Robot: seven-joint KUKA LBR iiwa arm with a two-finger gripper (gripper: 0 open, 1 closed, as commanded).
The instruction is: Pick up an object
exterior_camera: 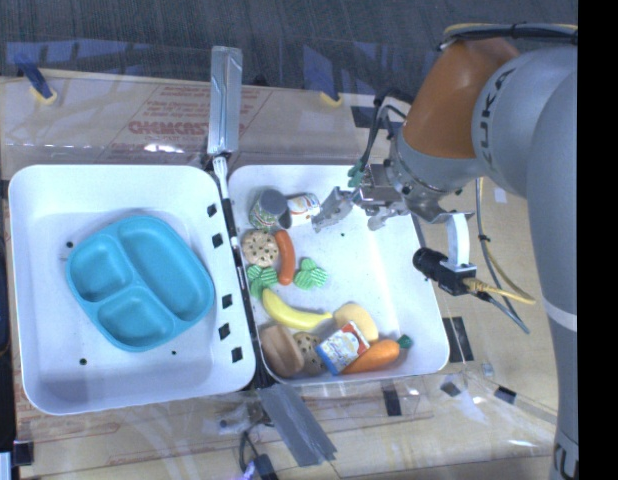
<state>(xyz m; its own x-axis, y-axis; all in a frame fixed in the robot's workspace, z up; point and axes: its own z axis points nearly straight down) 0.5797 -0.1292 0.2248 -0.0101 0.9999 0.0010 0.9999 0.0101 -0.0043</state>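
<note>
The table point(79, 98) runs across the frame with two white bins side by side. The left bin point(49, 368) fills the left half of the frame; a blue divided plate point(139, 281) lies tilted in its middle, with bare white floor all round it, widest along the lower edge. A divider rail point(229, 258) with black clips separates the bins at the centre. In the right bin point(399, 278) the toy food crowds the left wall and lower edge: a grey-topped can point(269, 206) and a small white bottle point(302, 206) at the upper left, a cookie point(256, 248) just below, an orange sausage point(285, 256) beside it, a green leafy piece point(310, 274), a yellow banana point(289, 314) lower down, then a bread roll point(281, 350), a juice carton point(341, 349) and a carrot point(377, 355) packed along the bottom rim. The right half of that bin's floor is bare, giving open room beneath the arm. The hand point(334, 211) hovers in the upper part of the right bin, near the white bottle, its fingers spread apart with nothing between them. The grey arm point(529, 98) with its orange band point(454, 98) fills the upper right of the frame, and cables point(489, 268) hang over the bin's right wall.
</note>
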